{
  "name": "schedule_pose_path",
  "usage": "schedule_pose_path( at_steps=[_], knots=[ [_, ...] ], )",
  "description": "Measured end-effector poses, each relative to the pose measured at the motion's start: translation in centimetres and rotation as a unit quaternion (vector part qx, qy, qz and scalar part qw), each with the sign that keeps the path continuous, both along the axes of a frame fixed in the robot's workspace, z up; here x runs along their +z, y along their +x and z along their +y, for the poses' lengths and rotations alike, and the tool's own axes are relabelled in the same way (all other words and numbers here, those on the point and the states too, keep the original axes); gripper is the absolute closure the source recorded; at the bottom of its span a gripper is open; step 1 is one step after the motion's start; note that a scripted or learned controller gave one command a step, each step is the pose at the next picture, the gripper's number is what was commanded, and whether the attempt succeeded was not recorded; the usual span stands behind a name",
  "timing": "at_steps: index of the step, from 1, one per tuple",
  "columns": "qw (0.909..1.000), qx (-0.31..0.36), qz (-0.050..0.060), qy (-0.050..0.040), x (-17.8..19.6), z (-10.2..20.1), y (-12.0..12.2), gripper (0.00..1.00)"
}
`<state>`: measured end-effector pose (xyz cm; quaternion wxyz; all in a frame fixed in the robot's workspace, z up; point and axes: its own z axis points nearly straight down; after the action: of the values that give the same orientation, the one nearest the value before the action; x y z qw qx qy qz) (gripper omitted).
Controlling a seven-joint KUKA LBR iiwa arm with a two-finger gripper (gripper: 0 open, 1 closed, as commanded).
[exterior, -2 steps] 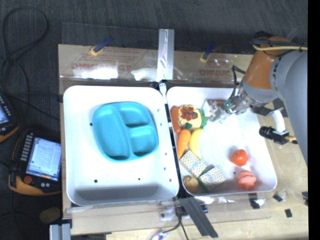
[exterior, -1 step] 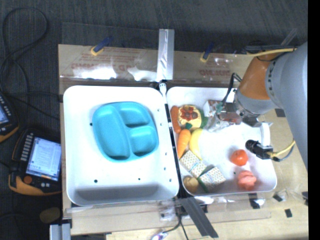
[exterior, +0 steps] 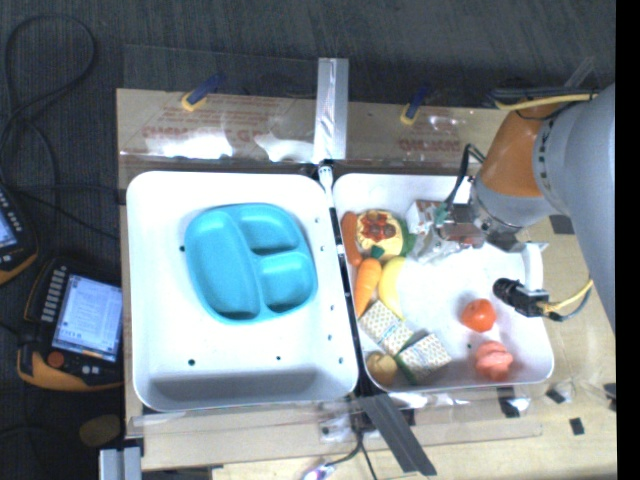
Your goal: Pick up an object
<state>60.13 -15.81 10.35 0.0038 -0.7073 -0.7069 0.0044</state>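
Nearest you, along the bottom edge, runs the front lip of the worktop [exterior: 250,428], a pale board with clamps at its far side and a strip of silver tape [exterior: 332,108] standing at 12 o'clock between the two bins. Around it you see dark carpet [exterior: 60,118], with cables and a handheld pendant [exterior: 80,323] at 9 o'clock.

Your left bin [exterior: 150,368] holds a blue divided plate [exterior: 252,260], lying flat with its long axis running from about 10 to 4 o'clock.

Your right bin [exterior: 530,368] carries the clutter. Against its left wall an orange carrot [exterior: 367,280] lies with its long axis close to 12–6, slightly tilted, and a yellow piece [exterior: 392,283] is just beside it at 3 o'clock. Above them sits a round red-and-yellow item [exterior: 380,230]. Two patterned blocks [exterior: 405,340] lie end to end toward 5 o'clock, their line running 10 to 4. A red tomato [exterior: 479,314] sits well apart toward the right, and a pink piece [exterior: 492,358] lies near the front right corner.

Your arm [exterior: 555,168] comes in from 3 o'clock, orange band showing, and the hand [exterior: 445,230] is low in the far part of the right bin, just beside the round red-and-yellow item. You cannot tell from this view whether the hand is released or clenched, and nothing can be made out in its grip.
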Motion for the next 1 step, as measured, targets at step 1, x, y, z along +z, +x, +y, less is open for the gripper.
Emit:
schedule_pose_path(
  at_steps=[1],
  knots=[
    [1.0000,0.001,0.003,0.0002,0.60,0.04,-0.04,1.00]
  ],
)
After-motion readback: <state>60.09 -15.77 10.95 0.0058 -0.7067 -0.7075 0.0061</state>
